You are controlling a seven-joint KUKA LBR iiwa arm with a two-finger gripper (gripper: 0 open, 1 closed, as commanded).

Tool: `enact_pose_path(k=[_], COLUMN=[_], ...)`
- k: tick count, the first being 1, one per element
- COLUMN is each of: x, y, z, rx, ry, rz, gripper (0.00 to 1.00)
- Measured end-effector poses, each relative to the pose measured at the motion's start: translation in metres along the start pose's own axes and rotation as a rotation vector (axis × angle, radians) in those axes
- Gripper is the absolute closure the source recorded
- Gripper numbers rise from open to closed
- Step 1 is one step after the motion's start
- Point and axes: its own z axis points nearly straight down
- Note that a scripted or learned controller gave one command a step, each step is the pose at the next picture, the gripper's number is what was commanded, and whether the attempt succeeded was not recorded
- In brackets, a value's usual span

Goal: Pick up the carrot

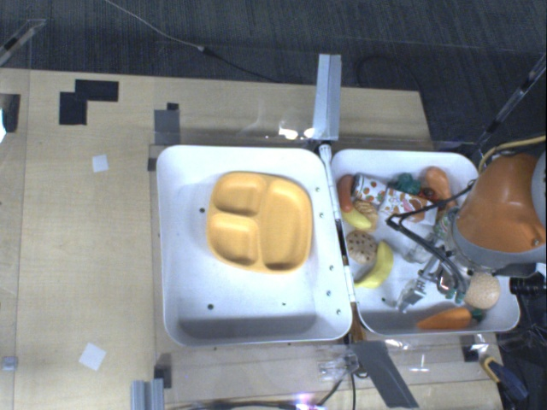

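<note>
The carrot lies along the near wall of the right bin, its long axis running left to right with the leafy end to the right. The gripper hovers just above and slightly left of it, over bare bin floor, with nothing between the fingers; whether they are spread or pressed together cannot be told. A banana sits further left.

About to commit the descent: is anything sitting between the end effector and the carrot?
Nothing visible does. The end effector hangs just above-left of the carrot, bare bin floor between them. A round beige item touches the carrot's right end.
</note>
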Motion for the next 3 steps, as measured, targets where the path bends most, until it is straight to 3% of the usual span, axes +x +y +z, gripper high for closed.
enact_pose_path(k=[1,2,3], x=[-0.005,-0.004,-0.006], y=[0.034,-0.007,-0.014], z=[0.000,0.000,0.001], rx=[0.000,-0.002,0.001], ry=[0.000,0.001,0.004], rz=[0.423,0.723,1.140], gripper=[0.00,0.00,0.00])
